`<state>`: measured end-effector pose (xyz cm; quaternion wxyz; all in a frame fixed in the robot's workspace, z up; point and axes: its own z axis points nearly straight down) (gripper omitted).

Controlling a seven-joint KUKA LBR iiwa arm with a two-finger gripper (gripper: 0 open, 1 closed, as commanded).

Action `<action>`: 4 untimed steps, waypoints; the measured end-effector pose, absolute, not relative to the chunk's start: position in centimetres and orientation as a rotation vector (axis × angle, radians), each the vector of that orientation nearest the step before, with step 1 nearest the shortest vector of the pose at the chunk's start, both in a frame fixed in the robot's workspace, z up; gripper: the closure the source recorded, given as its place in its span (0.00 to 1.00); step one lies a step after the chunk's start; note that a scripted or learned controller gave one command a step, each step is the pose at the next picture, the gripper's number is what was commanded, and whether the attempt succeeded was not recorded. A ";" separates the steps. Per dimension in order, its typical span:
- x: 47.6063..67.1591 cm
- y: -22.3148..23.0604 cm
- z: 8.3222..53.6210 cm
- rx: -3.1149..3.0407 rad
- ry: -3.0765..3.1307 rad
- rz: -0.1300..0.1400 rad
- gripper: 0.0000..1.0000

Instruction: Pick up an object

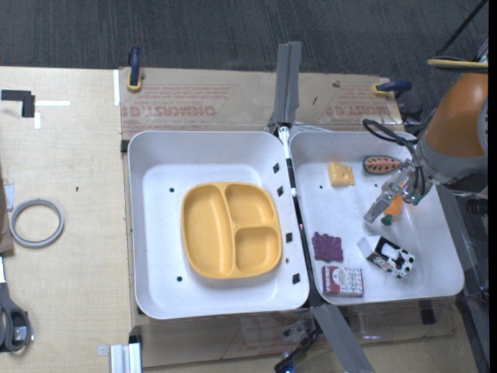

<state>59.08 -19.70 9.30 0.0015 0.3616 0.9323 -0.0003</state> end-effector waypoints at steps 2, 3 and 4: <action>65.5 -12.2 9.0 2.049 2.394 -0.013 0.00; 65.7 -12.2 10.0 2.039 2.393 -0.013 1.00; 66.0 -6.5 19.3 1.921 2.482 -0.001 1.00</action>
